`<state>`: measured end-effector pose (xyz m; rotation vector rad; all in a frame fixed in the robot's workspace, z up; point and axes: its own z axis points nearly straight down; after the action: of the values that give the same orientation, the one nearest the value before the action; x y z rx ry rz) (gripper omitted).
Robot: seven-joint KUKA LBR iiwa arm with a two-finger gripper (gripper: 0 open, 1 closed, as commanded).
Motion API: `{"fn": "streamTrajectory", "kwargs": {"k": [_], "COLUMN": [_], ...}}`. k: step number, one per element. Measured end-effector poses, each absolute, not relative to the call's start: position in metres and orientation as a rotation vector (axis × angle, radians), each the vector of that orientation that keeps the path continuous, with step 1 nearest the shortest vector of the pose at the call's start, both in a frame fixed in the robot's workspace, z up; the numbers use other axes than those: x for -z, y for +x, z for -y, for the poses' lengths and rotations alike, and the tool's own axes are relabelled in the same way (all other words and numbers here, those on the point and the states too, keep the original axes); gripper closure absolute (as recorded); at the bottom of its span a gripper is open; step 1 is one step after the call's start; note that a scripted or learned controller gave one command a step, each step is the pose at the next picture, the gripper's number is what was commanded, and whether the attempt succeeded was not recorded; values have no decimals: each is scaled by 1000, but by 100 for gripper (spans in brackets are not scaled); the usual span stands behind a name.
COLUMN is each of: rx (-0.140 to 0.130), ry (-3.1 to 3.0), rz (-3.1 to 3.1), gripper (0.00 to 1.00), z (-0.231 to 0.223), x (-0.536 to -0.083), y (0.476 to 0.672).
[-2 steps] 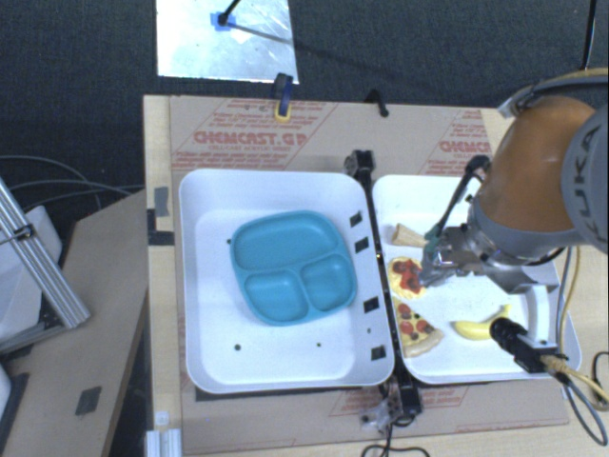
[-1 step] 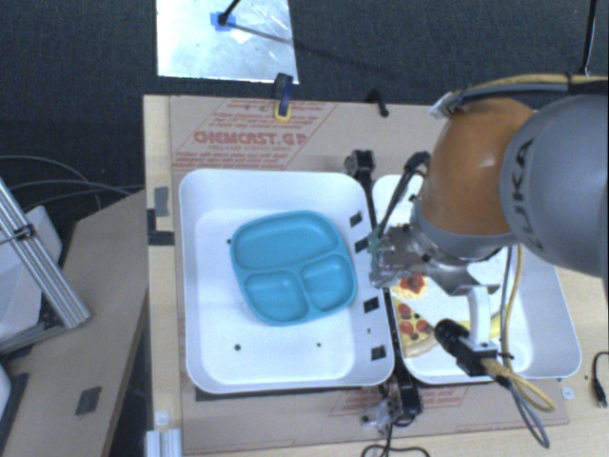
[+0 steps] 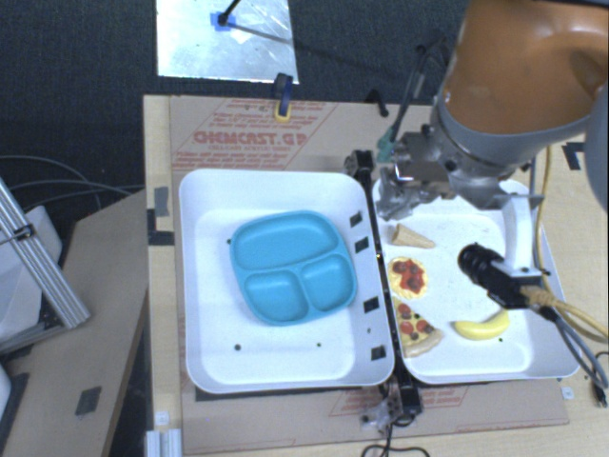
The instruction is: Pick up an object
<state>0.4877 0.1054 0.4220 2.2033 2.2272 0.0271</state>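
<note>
Gripper (image 3: 392,201) hangs over far-left corner of right bin (image 3: 533,365), above the food cluster; can't tell its grasp state. Nearest target, pale wedge (image 3: 411,237), lies just below; pizza slice (image 3: 416,328) and banana (image 3: 481,327) nearer. Blue tray (image 3: 290,266) sits in left bin (image 3: 205,303).

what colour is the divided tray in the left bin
Light blue; the divided tray shows clearly in the camera view.
</note>
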Motion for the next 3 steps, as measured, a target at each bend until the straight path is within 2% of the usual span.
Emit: {"fn": "streamTrajectory", "kwargs": {"k": [1,2,3], "rx": [-5,2,-12], "ry": [2219,2225,2209], "rz": [-2220,-2222,-2228], "gripper": [100,100,100], "z": [-74,-29,-83], "x": [-440,-229,-309], "y": [487,486,487]}}
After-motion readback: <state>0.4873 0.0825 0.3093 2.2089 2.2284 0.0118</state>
